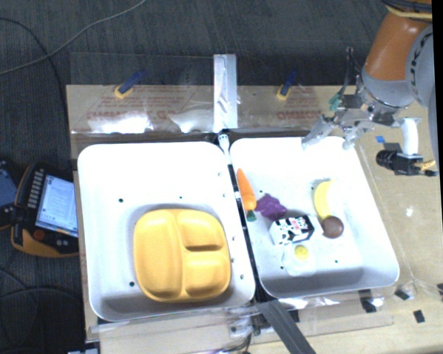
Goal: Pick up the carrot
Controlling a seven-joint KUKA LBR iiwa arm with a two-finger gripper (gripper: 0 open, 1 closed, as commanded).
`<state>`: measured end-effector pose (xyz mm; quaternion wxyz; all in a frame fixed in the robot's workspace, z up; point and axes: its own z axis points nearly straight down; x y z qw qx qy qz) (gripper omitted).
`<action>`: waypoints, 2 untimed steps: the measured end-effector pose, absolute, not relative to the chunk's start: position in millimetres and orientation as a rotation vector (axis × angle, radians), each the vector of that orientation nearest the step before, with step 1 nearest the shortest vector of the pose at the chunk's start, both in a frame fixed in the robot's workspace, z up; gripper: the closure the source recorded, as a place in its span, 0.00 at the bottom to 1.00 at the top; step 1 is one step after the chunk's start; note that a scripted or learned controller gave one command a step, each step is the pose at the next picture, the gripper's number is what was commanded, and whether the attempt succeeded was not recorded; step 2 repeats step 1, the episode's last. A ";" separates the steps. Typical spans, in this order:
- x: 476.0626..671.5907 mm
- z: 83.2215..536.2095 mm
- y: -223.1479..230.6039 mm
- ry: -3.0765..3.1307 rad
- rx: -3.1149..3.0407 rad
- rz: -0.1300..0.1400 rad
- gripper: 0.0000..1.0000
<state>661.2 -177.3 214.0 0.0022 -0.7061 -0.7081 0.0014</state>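
Fingers (pixel 317 133) of the gripper (pixel 329 134) look spread apart with nothing between them, one tip at about 9 o'clock of the other, hovering over the far rim of the right bin (pixel 373 235). The arm (pixel 393 52) rises toward 2 o'clock from there. The carrot (pixel 246 193) lies well apart from the gripper, toward 8 o'clock, against the bin's left wall, its green end pointing to 6 o'clock. Just beside it at 3 o'clock sits a purple toy (pixel 271 205), then a black-and-white carton (pixel 291 229), a banana (pixel 322 198) and a brown ball (pixel 332 227). The left bin (pixel 103 179) holds a yellow tray (pixel 182 253).
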 end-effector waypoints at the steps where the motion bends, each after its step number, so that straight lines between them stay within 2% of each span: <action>1: 634.3 148.5 -103.5 -2.424 -1.992 0.006 0.00; 2: 634.3 148.5 -103.5 -2.424 -1.992 0.006 0.00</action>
